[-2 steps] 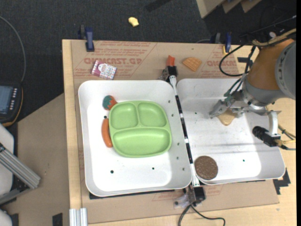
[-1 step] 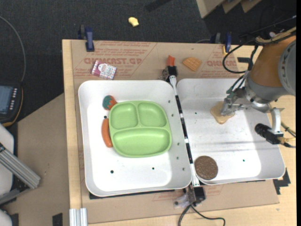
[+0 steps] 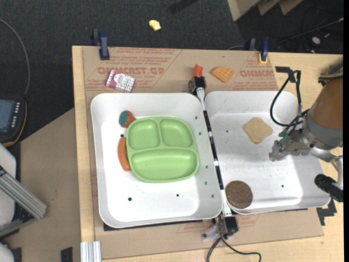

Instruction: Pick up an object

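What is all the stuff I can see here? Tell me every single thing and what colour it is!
Bins: 2, white, side by side on the bench; left bin, right bin.
Divided plate: 1, green, in the left bin.
Sausage-shaped toy: 1, orange, beside the plate's left edge.
Small round toy: 1, red and green, at the plate's upper left corner.
Cookie: 1, tan, in the right bin.
Round disc: 1, brown, at the right bin's lower left corner.
Waffle piece: 1, orange, on the bench above the bins.
Packet: 1, pink and white, on the bench at upper left.
Yellow bit: 1, on the dark floor.
End effector: 1, grey, over the right bin.
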{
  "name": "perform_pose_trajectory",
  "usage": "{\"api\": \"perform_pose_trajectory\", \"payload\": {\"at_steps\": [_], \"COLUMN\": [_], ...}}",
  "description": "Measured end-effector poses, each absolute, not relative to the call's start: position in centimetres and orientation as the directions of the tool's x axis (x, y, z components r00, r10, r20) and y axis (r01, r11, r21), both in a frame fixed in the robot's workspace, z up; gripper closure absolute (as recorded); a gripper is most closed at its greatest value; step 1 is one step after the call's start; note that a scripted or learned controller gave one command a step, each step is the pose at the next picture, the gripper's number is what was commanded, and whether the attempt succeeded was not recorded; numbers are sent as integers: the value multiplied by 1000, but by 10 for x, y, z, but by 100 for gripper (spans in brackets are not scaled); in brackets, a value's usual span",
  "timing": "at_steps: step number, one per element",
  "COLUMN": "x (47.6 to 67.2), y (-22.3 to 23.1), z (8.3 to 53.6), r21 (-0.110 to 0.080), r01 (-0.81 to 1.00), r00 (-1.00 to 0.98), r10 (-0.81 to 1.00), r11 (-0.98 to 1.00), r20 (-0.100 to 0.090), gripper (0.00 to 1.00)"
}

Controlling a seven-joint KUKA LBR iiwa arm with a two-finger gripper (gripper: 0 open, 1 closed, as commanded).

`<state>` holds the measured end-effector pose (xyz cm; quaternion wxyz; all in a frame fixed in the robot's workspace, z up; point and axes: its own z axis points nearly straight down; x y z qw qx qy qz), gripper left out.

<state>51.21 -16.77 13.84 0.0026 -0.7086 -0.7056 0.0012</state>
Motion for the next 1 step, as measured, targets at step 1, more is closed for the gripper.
{"api": "perform_pose_trajectory", "payload": {"at_steps": [1], "x": [516], "y": [-167], "z": [136], "r21": [-1], "r01": [1000], "r00": [0], "r10": [1000], "r11": [0], "r20": [1], "gripper": [0]}}
